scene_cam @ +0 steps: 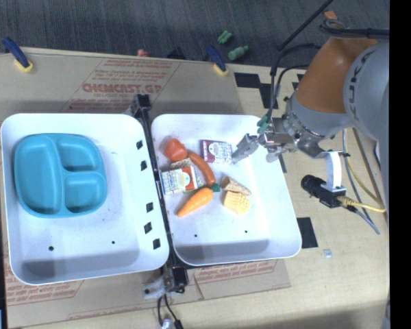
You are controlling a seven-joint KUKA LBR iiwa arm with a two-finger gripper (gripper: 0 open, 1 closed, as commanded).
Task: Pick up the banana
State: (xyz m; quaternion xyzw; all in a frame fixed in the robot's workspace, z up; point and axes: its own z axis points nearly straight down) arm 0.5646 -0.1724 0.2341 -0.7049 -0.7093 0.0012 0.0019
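My gripper (pixel 246 147) hangs over the upper right part of the right bin (pixel 277 218), just right of a small purple and white carton (pixel 216 150). Nothing shows in its grasp. The nearest yellow thing is a short ridged yellow piece (pixel 237 202) lying lower in the bin, about a hand's width below the gripper; its shape is too small to tell apart clearly. A tan wedge (pixel 234 186) rests against its top edge.
The right bin also holds a red-orange pepper (pixel 172 147), a long orange sausage (pixel 203 168), a second small carton (pixel 178 181) and a carrot (pixel 195 201). A blue sectioned tray (pixel 58 173) lies in the left bin (pixel 123 252). Cables (pixel 359 208) trail at the right.
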